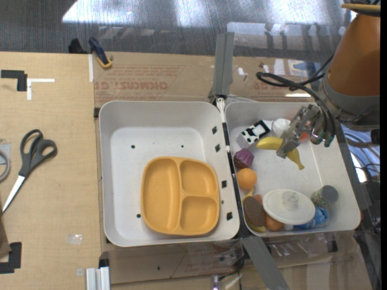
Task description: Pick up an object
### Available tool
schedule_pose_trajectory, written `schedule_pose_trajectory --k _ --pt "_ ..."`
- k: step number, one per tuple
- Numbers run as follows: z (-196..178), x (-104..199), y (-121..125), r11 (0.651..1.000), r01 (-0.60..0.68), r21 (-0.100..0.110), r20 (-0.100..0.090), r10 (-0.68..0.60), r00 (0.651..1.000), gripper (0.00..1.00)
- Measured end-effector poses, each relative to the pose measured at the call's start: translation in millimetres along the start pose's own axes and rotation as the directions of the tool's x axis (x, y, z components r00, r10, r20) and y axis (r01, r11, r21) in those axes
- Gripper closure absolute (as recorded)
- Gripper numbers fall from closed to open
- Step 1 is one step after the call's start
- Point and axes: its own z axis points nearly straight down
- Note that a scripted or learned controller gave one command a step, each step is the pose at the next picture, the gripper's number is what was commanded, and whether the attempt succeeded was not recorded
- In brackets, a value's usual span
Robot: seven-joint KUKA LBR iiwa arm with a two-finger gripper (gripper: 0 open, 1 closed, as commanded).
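Wooden bench (54, 222) carries two white bins side by side; scissors (27, 156) lie well left of them. Take banana (279, 145) in right bin (338, 180) as your landmark. Gripper (289, 145) sits right over banana's curved end, fingers slightly parted, touching or nearly so; grasp not confirmed. Purple block (243, 157) and orange ball (245, 178) lie just below-left of banana, white lid (289, 205) below it. Your risk: banana's curved skin slips out on lift, or rolls into purple block. Left bin holds yellow divided plate (179, 195).
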Motion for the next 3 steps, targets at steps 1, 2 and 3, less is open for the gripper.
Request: schedule_pose_trajectory --k 1,2,3 --pt "-15 -7 57 0.989 -0.146 -0.001 0.002 0.146 0.989 1.0" --pt "20 -13 88 0.99 -0.145 0.0 0.001 0.145 0.989 1.0" --pt "35 -21 148 0.993 -0.122 -0.001 0.002 0.122 0.993 1.0"
